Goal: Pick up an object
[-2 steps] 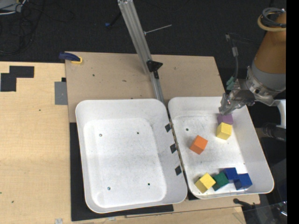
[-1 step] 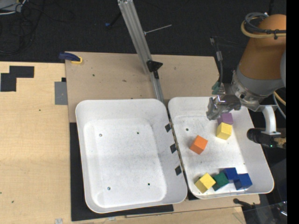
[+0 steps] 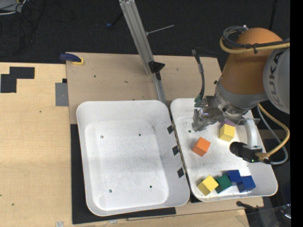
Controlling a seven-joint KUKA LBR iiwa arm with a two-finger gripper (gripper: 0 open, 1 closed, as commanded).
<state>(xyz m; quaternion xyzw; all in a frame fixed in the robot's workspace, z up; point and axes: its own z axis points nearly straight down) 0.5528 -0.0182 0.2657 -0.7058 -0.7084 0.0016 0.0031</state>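
In the right bin (image 3: 184,109) lie an orange cube (image 3: 201,146), a yellow cube (image 3: 227,132) and, near the front edge, a cluster of a second yellow cube (image 3: 207,185), a green block (image 3: 222,182) and two blue blocks (image 3: 239,180). My gripper (image 3: 200,123) hangs low over the back of that bin, just behind and left of the orange cube and left of the yellow cube. Nothing shows between its fingers.
The left bin (image 3: 94,112) lies beside the right one, joined by black clips (image 3: 176,149). A slanted aluminium bar (image 3: 139,37) rises behind the bins. The arm's orange band (image 3: 246,70) and cables (image 3: 272,145) overhang the right bin's right side.
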